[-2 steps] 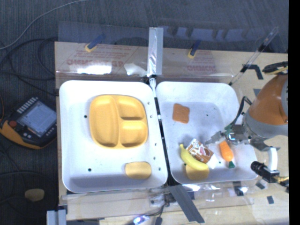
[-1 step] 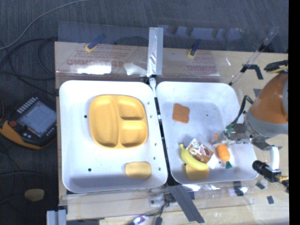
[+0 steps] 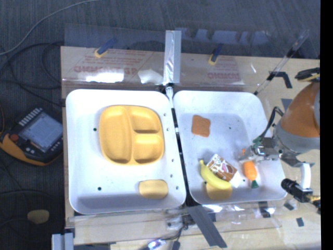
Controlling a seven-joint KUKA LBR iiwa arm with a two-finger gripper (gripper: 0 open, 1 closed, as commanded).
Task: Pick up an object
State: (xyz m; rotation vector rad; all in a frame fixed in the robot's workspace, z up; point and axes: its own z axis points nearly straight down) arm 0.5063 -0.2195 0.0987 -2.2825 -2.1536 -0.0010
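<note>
Lettering on the clear sheet (image 3: 99,66) is unreadable; hand (image 3: 258,151) state by carrot (image 3: 250,170) unclear.

You see two white bins: the left bin (image 3: 78,155) and the right bin (image 3: 229,113), both plain and glossy. In the left one sits a yellow-orange divided tray (image 3: 130,134), and below it a paler tan-yellow block (image 3: 153,188). In the right one you have a flat orange square (image 3: 201,125), a bright yellow banana (image 3: 208,175), a small packet (image 3: 222,167) printed in white, red and brown, a dull yellow piece (image 3: 219,191), and an orange carrot (image 3: 251,171) with a green tip. The arm (image 3: 302,121) is grey with an orange band. The bench (image 3: 250,69) is light brown wood, and the floor (image 3: 31,35) is dark grey carpet. A handheld controller (image 3: 31,137) to your left is orange with a dark screen.
</note>
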